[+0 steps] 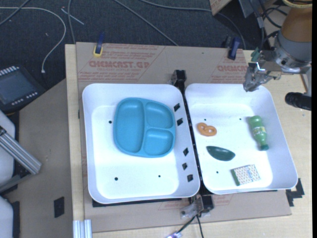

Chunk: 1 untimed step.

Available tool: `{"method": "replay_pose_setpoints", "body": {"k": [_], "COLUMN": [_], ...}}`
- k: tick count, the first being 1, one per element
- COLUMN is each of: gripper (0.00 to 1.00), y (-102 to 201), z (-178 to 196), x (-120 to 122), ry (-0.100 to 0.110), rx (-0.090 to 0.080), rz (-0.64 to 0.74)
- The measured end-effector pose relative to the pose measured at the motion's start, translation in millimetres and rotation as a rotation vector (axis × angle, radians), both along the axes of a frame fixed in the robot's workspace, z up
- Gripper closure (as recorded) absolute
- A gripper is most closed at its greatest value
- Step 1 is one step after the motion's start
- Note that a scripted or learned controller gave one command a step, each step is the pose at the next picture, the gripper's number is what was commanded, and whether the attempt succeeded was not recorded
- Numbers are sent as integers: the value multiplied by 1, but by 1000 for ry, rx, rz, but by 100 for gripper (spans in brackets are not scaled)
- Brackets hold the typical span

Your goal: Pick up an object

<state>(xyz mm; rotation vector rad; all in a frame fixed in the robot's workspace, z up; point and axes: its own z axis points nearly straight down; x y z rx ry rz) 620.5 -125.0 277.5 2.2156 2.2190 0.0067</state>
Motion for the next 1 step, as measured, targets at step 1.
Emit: {"method": "replay_pose_setpoints", "body": {"k": [1], "gripper": [100], "y": [54], "z": [-2], "x": [15], "ry": [5], "rx": [2], "rz": [4]}}
